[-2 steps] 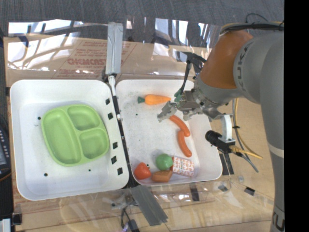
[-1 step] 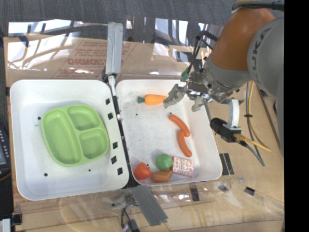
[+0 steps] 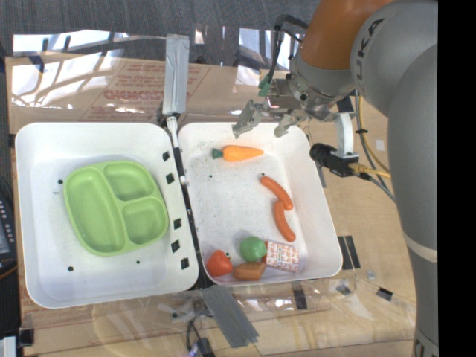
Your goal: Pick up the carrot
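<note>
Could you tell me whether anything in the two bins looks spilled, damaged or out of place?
Nothing stands out. The carrot lies whole near the right bin's far wall, below the open end effector. The green divided plate sits flat in the left bin.

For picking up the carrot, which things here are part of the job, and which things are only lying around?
Part of the job:
- carrot, lying in the right bin
- gripper, open above it

Only lying around:
- two sausages
- green ball
- tomato
- small printed box
- green divided plate in the left bin
</note>
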`<state>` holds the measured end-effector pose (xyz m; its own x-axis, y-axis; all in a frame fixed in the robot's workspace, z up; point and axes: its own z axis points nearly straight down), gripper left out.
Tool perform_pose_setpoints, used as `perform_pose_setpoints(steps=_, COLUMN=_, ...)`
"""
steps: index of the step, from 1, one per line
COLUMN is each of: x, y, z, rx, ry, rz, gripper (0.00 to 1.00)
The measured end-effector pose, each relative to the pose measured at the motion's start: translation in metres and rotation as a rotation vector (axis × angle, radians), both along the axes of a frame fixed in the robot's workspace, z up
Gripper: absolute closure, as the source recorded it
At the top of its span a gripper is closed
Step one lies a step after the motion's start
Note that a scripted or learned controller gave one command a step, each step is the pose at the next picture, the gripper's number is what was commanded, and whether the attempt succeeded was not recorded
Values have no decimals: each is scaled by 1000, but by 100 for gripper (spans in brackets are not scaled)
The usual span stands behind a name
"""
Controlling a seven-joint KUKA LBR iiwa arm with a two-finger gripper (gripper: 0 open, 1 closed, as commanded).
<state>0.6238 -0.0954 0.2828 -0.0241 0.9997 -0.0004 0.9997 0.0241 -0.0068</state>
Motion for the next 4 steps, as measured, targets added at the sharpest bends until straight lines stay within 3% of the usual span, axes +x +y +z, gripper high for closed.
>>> perform_pose_setpoints(steps=1, x=23, y=-41, z=-108, rx=1, ry=5, rz=-19, gripper=0)
perform_pose_setpoints(steps=2, x=34, y=-60, z=-194, rx=0, ry=-2, rz=-92, gripper=0)
perform_pose_setpoints(steps=3, x=34, y=-108, z=-176, rx=2, ry=-3, rz=374, gripper=0)
perform_pose_setpoints(steps=4, x=33, y=-49, z=-195, rx=4, ry=1, rz=215, gripper=0)
